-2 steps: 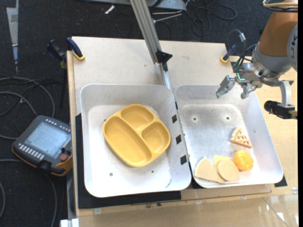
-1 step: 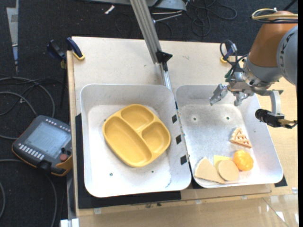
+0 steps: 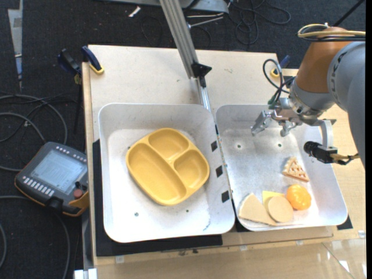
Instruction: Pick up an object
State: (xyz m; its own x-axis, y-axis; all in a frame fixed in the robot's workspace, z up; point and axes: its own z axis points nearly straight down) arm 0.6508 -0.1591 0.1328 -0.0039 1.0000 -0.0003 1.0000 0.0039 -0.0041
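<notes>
tool (image 3: 272,125) on the grey arm (image 3: 340,68) hangs over the far part of the right bin (image 3: 244,156) with its 2 fingers spread and nothing between them, so by my reading the pick has not begun: the likely targets, a waffle-like wedge (image 3: 295,170), an orange piece (image 3: 299,197) and pale flat slices (image 3: 267,208), all lie apart from it in that bin's near right corner. left bin (image 3: 110,156) holds a yellow divided tray (image 3: 168,165), both bins sit on a pale worktop (image 3: 139,74), and around it the dark floor carries cables and a control pendant (image 3: 53,178) at the left.
</notes>
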